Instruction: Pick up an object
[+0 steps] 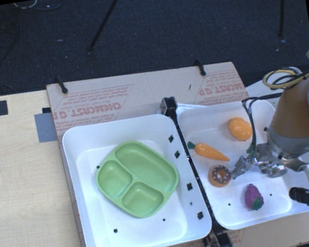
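The right bin (229,219) holds several toy foods: an orange fruit (240,128) at the back, a carrot (209,151) left of it, a round brown doughnut-like piece (219,176) in the middle, and a purple piece (253,196) near the front. My gripper (257,167) hangs over the right half of this bin, just right of the brown piece and above the purple one. It is open, with one finger (240,166) reaching toward the brown piece, and nothing sits between the fingers.
A green divided plate (137,177) lies in the left bin (84,161). A black divider with clips (185,161) runs between the two bins. My grey and orange arm (297,119) covers the right bin's right wall.
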Motion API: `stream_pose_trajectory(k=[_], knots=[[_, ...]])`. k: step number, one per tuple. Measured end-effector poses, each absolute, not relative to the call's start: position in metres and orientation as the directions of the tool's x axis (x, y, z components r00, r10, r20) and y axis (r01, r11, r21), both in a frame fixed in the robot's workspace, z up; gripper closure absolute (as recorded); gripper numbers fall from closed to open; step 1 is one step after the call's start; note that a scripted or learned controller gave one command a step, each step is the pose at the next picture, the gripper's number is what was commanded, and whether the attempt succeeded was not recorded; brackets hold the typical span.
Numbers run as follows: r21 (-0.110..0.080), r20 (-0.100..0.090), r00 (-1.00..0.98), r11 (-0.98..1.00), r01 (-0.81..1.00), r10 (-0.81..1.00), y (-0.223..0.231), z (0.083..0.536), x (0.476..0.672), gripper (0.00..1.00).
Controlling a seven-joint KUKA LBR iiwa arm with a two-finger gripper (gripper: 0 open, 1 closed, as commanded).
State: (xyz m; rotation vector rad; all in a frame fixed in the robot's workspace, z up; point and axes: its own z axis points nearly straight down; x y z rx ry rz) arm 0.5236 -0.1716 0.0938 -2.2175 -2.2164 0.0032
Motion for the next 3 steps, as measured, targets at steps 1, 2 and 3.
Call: stream_pose_trajectory(k=[1, 2, 3], knots=[[-0.007, 0.003, 0.004, -0.004, 1.0, 1.0, -0.173, 0.106, 0.523, 1.0], [0.002, 0.0, -0.001, 0.001, 1.0, 1.0, -0.175, 0.168, 0.527, 1.0], [0.003, -0.001, -0.001, 0.001, 1.0, 1.0, -0.176, 0.221, 0.528, 1.0]])
